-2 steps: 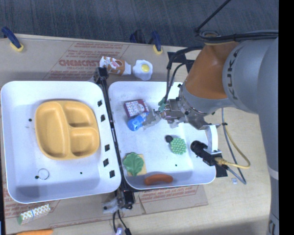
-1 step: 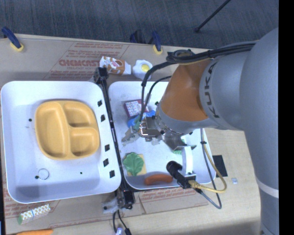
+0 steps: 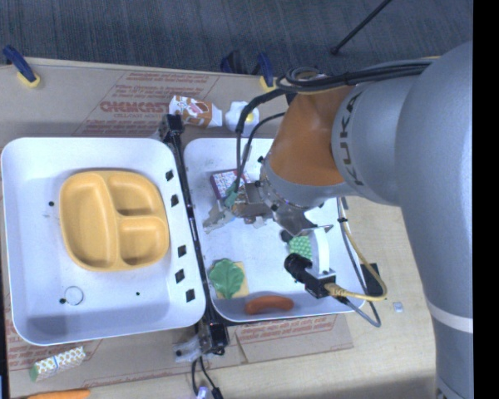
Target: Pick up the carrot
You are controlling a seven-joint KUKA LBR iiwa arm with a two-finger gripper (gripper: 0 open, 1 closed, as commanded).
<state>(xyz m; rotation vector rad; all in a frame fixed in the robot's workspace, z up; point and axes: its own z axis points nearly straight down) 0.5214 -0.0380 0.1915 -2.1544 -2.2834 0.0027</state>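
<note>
Carrot (image 3: 269,304): lying at the near edge of the right bin (image 3: 201,160), below the jaws and apart from them.
Jaws: low in that bin; grip state unreadable.
Progress: carrot not lifted; reach, grasp and lift all remain.

Yellow divided tray (image 3: 115,219) sits in the left bin (image 3: 25,306); a green leafy toy (image 3: 227,278) lies near the right bin's (image 3: 201,152) front-left corner.

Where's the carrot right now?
The carrot lies in the right-hand bin, along its near edge, just right of a green leafy item.
</note>
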